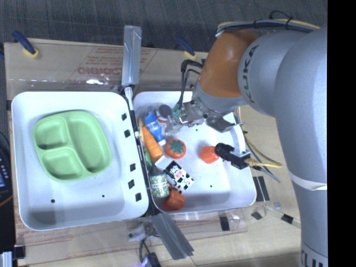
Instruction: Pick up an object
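The gripper (pixel 179 117) hangs over the blue bottle (pixel 153 124), I cannot tell its state, and the bottle looks light, hard and slippery, so grab its middle.

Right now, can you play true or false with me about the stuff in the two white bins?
1. The green tray lies in the left bin. True.
2. The toy carrot sits on the green tray. False: it lies in the right bin, near the divider.
3. The tomato lies in the right bin. True.
4. The arm reaches over the left bin. False: the gripper is over the right bin.
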Robot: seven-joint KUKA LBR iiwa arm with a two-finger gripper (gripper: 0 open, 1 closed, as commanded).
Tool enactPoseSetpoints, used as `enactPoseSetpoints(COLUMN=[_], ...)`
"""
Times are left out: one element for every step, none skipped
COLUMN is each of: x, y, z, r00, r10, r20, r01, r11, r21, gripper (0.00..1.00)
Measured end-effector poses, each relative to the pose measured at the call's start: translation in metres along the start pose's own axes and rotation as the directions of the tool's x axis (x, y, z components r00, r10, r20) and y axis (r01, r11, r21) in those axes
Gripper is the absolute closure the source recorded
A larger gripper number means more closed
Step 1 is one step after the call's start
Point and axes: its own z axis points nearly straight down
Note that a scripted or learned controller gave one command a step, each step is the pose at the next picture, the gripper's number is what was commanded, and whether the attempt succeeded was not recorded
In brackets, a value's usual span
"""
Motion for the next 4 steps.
enactPoseSetpoints(x=[0.037,0.038,0.038,0.019], y=[0.027,0.069,0.069,-0.013], z=[0.000,-0.008,-0.008,0.000], r00=[0.989,0.985,0.985,0.977], r10=[0.147,0.172,0.171,0.212], r20=[0.001,0.000,0.000,0.001], r01=[-0.147,-0.172,-0.171,-0.212], r11=[0.989,0.985,0.985,0.977], r21=[-0.002,-0.002,-0.002,0.000], gripper=[1.00,1.00,0.00,0.00])
